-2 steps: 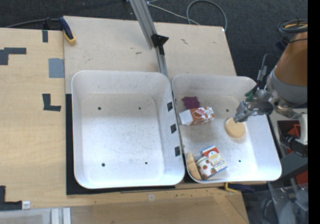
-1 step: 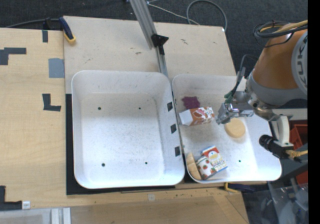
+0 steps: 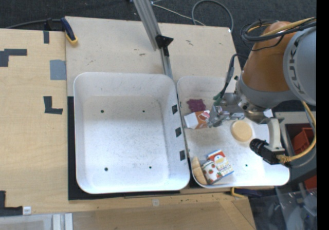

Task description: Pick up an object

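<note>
My gripper [image 3: 215,117] hangs low in the right bin [image 3: 267,175], just right of a small orange-and-white packet [image 3: 197,119] that lies beside the bin's left wall. A dark purple piece [image 3: 196,104] lies just beyond the packet. A round tan disc [image 3: 241,131] rests to the right of the gripper. Near the bin's front sits a red-and-white carton [image 3: 218,166] with a tan wedge-shaped piece [image 3: 198,170] to its left. The arm's orange band and grey wrist cover the bin's far right part.
The left bin [image 3: 87,121] lies beside the right one, the two sharing a raised wall in the middle. A metal pole [image 3: 149,16] slants in from the top down to that wall. Cables lie on the dark floor behind the bench.
</note>
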Controlling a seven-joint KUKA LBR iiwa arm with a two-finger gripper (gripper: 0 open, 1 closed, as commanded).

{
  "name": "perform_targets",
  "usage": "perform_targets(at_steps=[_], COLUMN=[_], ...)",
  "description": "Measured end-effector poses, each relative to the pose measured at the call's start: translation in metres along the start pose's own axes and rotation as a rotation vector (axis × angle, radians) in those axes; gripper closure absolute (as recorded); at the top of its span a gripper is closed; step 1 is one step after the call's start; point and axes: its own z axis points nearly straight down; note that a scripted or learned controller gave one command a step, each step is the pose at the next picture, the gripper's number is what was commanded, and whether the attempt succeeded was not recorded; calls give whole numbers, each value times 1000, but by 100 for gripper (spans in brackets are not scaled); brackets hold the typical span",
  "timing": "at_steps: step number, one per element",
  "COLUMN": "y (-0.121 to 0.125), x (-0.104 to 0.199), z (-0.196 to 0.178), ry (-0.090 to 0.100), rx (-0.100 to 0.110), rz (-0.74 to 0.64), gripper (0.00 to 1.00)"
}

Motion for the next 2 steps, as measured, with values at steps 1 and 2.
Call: perform_targets(at_steps=[1, 2], y=[-7, -12], x=[54, 107], z=[13, 2], ry=[0, -1], rx=[3, 1], rz=[0, -1], gripper=[100, 100])
